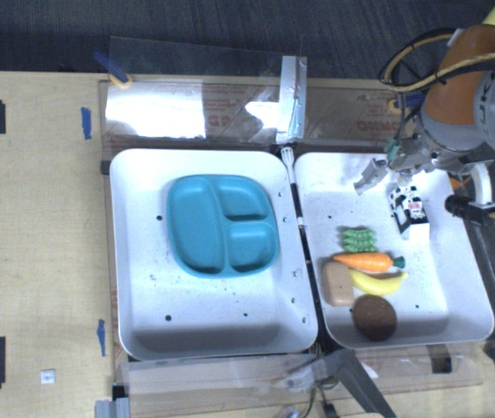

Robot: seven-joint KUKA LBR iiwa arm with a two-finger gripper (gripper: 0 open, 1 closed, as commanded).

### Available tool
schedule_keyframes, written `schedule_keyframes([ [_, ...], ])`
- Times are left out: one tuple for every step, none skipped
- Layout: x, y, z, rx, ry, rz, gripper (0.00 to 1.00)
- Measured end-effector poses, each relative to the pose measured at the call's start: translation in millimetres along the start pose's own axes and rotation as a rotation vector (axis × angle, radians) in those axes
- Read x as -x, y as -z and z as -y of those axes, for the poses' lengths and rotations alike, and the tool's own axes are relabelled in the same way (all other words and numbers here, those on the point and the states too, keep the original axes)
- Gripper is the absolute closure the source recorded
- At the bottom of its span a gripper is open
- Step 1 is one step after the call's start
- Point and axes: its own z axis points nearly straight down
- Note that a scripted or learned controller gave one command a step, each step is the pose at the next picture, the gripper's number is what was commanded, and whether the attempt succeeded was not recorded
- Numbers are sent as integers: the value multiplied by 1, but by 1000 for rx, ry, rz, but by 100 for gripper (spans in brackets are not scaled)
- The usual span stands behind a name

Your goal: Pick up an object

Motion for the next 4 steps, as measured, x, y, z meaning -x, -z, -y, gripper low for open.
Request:
schedule_keyframes([
  [39, -7, 21, -3, 26, 0, 0],
  [42, -31, 44, 15, 75, 1, 0],
  [45, -19, 42, 20, 76, 11, 100],
  [-15, 73, -11, 15, 7, 2, 100],
])
